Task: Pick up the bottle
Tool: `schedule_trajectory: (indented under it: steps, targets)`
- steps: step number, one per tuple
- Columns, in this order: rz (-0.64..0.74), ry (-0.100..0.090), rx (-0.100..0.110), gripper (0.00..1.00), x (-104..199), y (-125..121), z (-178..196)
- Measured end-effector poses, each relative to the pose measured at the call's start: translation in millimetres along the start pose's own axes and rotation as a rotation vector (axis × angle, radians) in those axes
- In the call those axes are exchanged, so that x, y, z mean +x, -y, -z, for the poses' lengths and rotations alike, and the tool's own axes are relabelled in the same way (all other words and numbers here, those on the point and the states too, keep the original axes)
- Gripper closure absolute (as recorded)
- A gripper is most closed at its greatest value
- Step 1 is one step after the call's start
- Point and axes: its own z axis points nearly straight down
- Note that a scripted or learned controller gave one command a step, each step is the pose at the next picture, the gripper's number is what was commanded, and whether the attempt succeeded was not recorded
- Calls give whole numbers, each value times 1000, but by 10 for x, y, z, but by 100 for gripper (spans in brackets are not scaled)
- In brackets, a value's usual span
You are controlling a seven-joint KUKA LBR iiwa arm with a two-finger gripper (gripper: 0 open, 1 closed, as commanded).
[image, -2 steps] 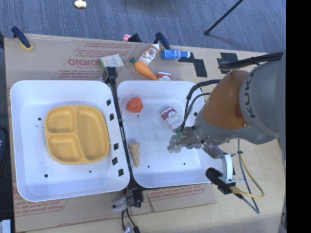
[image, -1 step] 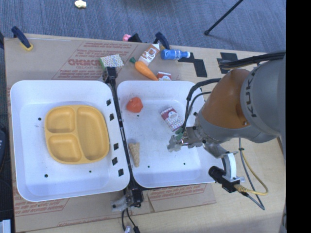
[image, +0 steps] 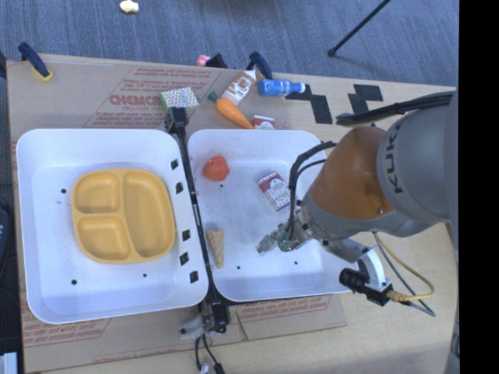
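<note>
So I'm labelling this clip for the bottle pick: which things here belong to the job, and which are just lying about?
Belongs to the job:
- blue bottle, lying on the cardboard beyond the bins
- gripper, low inside the right bin

Just lying about:
- yellow divided plate in the left bin
- red piece, small red-and-white packet, cone in the right bin
- carrot on the cardboard
</note>
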Motion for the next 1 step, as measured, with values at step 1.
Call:
schedule_trajectory:
  steps: [1]
  targets:
    - [-81,5,-4,100,-194,83,1359]
